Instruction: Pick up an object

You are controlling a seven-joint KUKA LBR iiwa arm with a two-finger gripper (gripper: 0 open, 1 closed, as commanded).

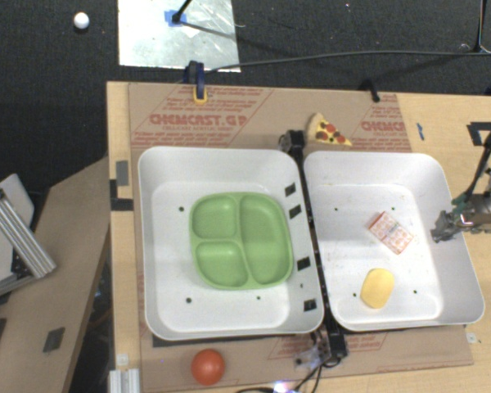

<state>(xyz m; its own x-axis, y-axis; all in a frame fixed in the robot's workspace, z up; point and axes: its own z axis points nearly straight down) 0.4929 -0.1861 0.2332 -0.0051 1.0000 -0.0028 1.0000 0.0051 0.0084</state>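
Brown cardboard covers the table, printed with red lettering, and two shallow white bins sit on it side by side. At the bottom edge of the frame, outside the bins, a red-orange ball rests on the cardboard.

Lower right, inside the right bin, lies a small yellow rounded object, perhaps a toy lemon or potato. It looks light and smooth, so it may slip; closing across its narrower middle seems the safest hold. Just above it, apart from it, lies a flat red-and-white checked packet, tilted. It looks thin and light, hard to get under, and would need pinching by its edges.

At the right edge of the frame the claw hovers over the right rim of that bin, near the packet but not touching it. Whether it is open or closed cannot be told, and nothing can be made out in its hold.

Centre left, the left bin holds a green divided plate, stiff and broad.

Farther up, a toy pizza slice lies on the cardboard.
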